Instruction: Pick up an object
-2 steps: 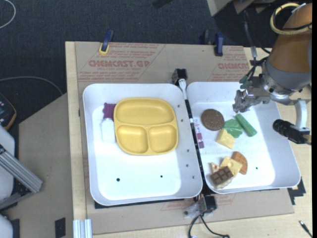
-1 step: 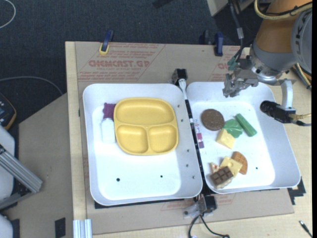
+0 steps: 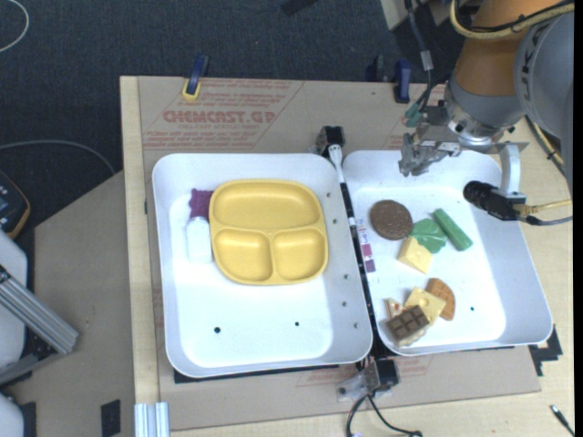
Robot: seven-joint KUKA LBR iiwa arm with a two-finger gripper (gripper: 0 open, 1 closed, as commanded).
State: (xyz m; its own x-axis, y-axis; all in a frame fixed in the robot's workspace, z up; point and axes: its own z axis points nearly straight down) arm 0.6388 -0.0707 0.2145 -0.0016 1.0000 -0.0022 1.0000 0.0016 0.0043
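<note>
We see bright, even light from above, and the two white bins (image 3: pixel 173 244) glare almost to washout, their rims soft. Shadows under the yellow tray (image 3: pixel 269 230) are faint. The dark floor (image 3: pixel 91 53) stays dim, and detail is slightly blurred throughout.

In the right bin (image 3: pixel 519 271), bare floor lies open toward 3 and 12 o'clock. The brown disc (image 3: pixel 392 218), green pieces (image 3: pixel 441 231) and yellow wedge (image 3: pixel 416 255) crowd its middle; the chocolate and cracker cluster (image 3: pixel 417 311) blocks 6 o'clock. In the left bin (image 3: pixel 182 326), the yellow tray (image 3: pixel 269 229) fills the top, leaving 6 o'clock free.
</note>
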